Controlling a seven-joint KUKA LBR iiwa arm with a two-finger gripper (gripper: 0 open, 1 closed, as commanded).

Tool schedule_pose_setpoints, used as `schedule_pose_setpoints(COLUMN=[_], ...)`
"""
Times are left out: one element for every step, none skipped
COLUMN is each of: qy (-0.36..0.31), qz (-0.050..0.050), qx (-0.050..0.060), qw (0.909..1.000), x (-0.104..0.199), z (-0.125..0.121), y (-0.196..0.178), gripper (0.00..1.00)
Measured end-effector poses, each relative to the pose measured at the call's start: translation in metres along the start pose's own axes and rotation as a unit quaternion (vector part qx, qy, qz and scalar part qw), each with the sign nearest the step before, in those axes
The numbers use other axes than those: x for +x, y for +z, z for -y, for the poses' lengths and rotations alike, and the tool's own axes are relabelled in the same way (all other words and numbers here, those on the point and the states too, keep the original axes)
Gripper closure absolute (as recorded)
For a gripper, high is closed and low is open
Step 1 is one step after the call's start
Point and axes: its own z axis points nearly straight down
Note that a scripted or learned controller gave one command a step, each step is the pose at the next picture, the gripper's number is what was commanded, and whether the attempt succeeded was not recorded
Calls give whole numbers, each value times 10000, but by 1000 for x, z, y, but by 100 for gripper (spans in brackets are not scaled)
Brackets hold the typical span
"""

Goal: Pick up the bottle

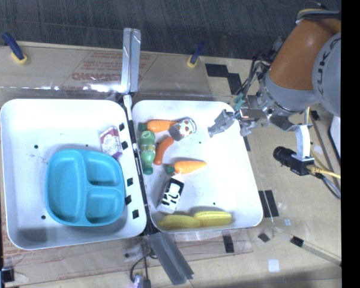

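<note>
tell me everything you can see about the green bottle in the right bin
The green bottle is small and looks like plastic, ribbed into rounded segments. It lies on its side along the left wall of the right bin, beside the divider. An orange carrot lies close against its right side. The gripper is well apart from it.

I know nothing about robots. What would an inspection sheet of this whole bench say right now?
Surface: two shallow white bins, left bin and right bin, on a board bench.
Job's things: small green plastic bottle lying by the right bin's left wall.
Clutter: three orange carrots, yellow bananas, black-and-white carton, round printed can; left bin holds a blue divided tray and a purple packet.
Grippers: gripper over the right bin's upper right, holding nothing.
Cables: dark wires at the wrist.
Surroundings: blue clamps, dark floor.
</note>
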Motion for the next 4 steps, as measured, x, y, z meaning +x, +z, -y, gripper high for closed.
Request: schedule_pose_setpoints(qy=[0, -319, -624, -475], qz=[-2, -1, 4, -3], qx=[6, -9, 5, 16], qw=[10000, 9995, 9981, 9989], x=[41, 113, 158, 150], z=[27, 57, 23, 35], y=[97, 36, 75, 75], gripper=[0, 0, 0, 0])
